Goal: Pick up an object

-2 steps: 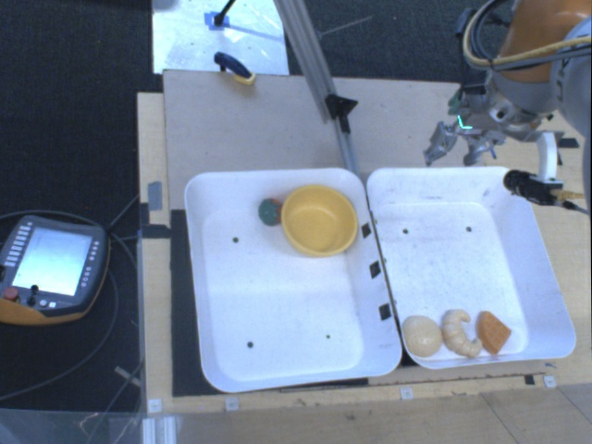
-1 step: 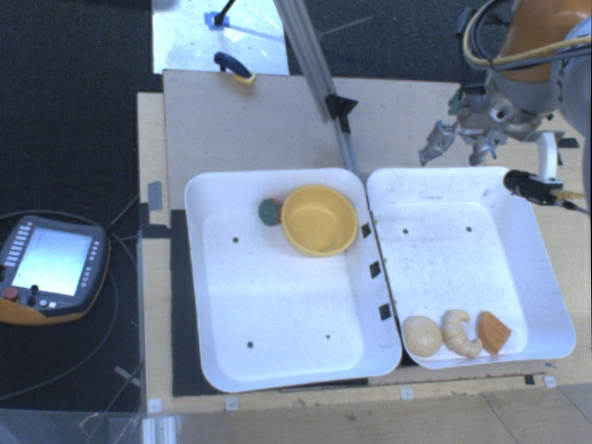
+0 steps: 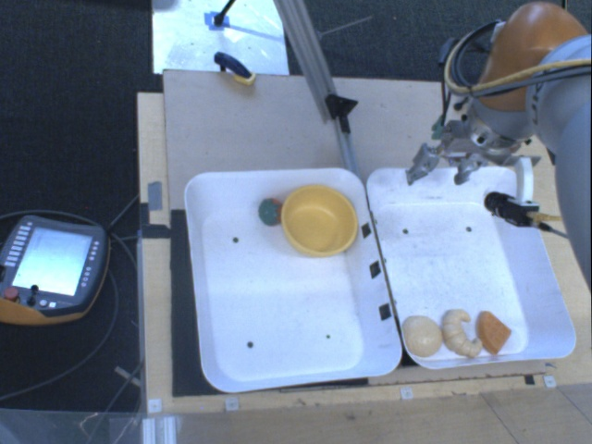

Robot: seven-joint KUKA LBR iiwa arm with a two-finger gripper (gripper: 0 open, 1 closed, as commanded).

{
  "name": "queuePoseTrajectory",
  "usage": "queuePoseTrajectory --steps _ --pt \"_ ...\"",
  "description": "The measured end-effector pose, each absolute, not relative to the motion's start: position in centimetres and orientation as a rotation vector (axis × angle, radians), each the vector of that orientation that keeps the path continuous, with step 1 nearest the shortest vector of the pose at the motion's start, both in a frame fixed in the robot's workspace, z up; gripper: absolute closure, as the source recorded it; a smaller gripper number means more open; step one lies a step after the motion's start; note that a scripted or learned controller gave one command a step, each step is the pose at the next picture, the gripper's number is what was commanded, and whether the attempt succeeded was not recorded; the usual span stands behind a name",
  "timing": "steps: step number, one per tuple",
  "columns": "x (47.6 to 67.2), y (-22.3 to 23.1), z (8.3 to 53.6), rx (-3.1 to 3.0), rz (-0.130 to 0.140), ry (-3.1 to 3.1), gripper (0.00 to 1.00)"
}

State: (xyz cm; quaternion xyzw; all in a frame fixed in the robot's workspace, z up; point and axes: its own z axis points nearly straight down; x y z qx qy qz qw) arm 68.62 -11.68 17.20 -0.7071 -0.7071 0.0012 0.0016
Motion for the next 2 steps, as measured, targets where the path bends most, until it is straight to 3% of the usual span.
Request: queuePoseTrajectory --steps 1,2 --pt "68.5 -11.0 11.1 -2.218 0.004 -2.220 0.00" --pt "68.5 -11.0 9.1 -2.221 0.000 -2.223 0.00"
